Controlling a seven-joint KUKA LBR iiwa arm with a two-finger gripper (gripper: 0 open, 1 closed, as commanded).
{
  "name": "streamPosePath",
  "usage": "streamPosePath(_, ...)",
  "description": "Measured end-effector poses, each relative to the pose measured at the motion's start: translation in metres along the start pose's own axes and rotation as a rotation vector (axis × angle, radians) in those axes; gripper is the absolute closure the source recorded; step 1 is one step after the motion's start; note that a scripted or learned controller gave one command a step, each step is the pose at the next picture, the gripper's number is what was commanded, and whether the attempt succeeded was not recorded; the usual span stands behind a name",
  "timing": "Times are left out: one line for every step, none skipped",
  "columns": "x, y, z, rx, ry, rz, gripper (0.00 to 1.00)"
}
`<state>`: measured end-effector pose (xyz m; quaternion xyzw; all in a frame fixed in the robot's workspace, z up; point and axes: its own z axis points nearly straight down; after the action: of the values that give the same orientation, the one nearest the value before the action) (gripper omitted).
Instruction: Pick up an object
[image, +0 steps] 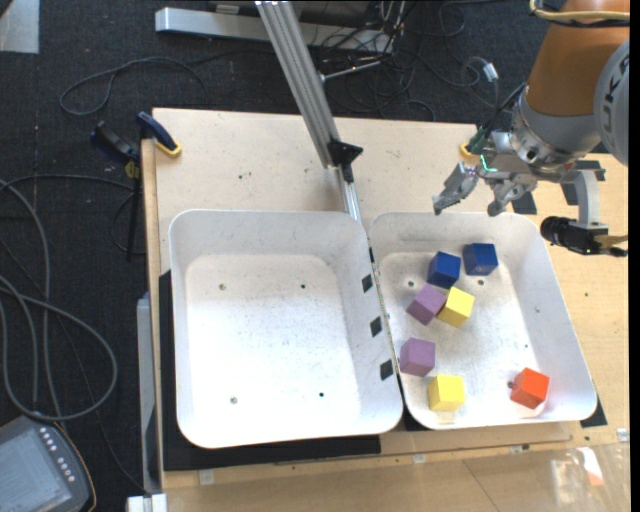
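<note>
Pale wood tabletop (260, 160) carries two white bins side by side; left bin (190, 300) has no blocks in it, right bin (560, 300) holds all seven; grey-and-orange arm (575, 70) comes in from upper right w/ its claw (478, 196) hanging over the right bin's far rim, fingers spread apart, nothing between them. Blocks lie toward the camera and a bit right of the claw; nearest are the blue pair, dark blue cube (481, 258) and blue cube (444, 268), side by side just inside the rim; a short drop gets either. Purple cube (427, 303) and yellow cube (458, 306) touch, so little finger room there; lower purple cube (417, 355), lower yellow cube (446, 392) and orange cube (529, 387) sit farther off, orange one close to the near wall. Cubes have no long axis; approx. any finger angle would do.
</note>
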<state>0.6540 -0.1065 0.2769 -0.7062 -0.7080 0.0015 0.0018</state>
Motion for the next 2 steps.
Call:
streamPosePath(0.0, 0.001, -0.003, -0.005, -0.001, -0.001, 0.0)
streamPosePath(0.004, 0.01, 0.053, 0.0, -0.001, -0.002, 0.0)
